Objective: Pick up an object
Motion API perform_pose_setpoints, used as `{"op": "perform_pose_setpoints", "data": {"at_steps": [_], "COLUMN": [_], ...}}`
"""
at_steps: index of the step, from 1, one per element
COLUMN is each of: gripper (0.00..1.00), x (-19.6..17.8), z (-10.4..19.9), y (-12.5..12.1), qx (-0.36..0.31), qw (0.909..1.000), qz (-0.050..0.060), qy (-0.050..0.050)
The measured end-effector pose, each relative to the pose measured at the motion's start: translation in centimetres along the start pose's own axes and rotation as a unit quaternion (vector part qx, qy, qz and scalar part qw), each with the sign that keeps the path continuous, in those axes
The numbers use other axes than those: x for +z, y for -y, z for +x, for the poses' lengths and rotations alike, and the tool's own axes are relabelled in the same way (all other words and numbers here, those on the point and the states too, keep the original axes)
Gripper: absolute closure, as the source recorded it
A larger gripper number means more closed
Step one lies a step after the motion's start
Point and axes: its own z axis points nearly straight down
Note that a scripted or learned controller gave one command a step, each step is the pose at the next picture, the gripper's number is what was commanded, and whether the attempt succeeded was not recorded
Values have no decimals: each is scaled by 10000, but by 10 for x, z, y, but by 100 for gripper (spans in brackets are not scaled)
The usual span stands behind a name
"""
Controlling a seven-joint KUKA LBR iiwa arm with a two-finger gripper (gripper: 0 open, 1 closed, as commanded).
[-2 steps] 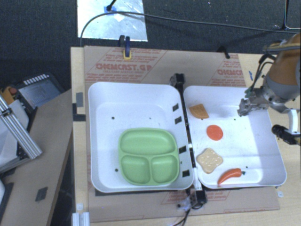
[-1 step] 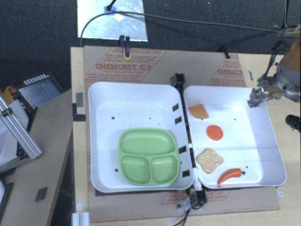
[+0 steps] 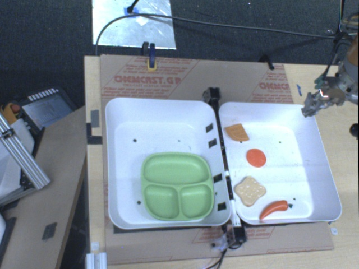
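From the camera view, saw the gripper (image 3: 312,106) poised at the right bin's (image 3: 322,167) far right rim, too small and blurred to tell how it stood. Inside that bin lay an orange wedge (image 3: 236,132), red disc (image 3: 256,157), cracker (image 3: 249,190) and chili (image 3: 274,208); in the left bin (image 3: 120,150), a green divided plate (image 3: 177,185).

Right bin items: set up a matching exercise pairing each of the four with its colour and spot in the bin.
Things:
1. flat wedge piece
2. round disc
3. toast-shaped piece
4. chilli pepper

Descriptions:
A. red-orange, nearest the front edge
B. pale beige, just above the front item
C. tan-orange, farthest back
D. red, around the middle of the row

Pairs: 1-C, 2-D, 3-B, 4-A
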Motion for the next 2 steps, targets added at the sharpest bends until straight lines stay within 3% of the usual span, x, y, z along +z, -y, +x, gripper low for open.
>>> {"op": "perform_pose_setpoints", "data": {"at_steps": [2], "gripper": [100], "x": [19], "z": [105], "y": [9], "qx": [-19], "qw": [10000], "qz": [26], "qy": [-16]}}
